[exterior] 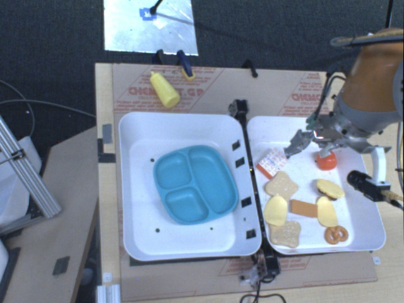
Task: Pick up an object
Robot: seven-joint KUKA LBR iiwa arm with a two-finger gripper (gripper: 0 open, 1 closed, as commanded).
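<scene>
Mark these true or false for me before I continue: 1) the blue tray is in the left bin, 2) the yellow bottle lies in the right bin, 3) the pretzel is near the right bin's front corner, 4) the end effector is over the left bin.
1) True: the blue tray sits in the left bin.
2) False: the yellow bottle lies on the cardboard behind the left bin.
3) True: the pretzel is near the front right corner of the right bin.
4) False: the end effector hangs over the right bin, by the red-and-white packet.
</scene>
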